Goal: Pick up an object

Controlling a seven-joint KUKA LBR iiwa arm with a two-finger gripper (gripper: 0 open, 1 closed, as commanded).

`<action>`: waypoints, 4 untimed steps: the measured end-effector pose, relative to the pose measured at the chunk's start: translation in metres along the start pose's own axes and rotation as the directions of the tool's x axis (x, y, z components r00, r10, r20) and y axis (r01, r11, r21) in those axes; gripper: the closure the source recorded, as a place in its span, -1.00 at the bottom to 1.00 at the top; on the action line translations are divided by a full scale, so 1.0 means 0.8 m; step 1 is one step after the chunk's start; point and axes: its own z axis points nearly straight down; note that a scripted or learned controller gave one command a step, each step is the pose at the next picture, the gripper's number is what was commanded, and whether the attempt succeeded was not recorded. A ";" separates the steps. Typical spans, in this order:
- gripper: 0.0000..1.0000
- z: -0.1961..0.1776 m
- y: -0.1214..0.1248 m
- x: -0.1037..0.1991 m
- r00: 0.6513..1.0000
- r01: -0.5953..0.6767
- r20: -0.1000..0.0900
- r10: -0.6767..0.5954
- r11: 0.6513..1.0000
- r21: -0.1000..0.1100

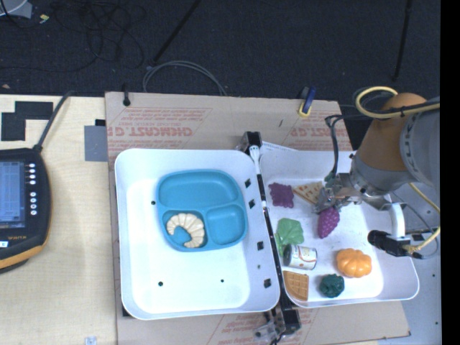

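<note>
In the right bin point(392, 282) lie several toy foods. A purple grape bunch point(328, 222) sits in its middle, and my gripper point(334, 197) is right at the bunch's top end, reaching in from the right. Whether the grapes are lifted or resting on the bin floor is unclear. Close by are a purple lump point(281, 194), a tan wedge point(309, 191), a green leafy piece point(290, 231), a small can point(305, 257), an orange pumpkin point(353, 262), a dark green piece point(331, 285) and a waffle point(297, 284).
The left bin point(136, 264) holds a blue divided plate point(205, 192) with a croissant point(187, 228) in one compartment. A tablet controller point(18, 200) lies at the left edge of the bench. A black clip point(388, 243) hangs beside the arm, over the right bin.
</note>
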 end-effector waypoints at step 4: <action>-1.00 0.012 -0.060 -0.004 1.000 -0.001 0.000 0.001 1.000 0.000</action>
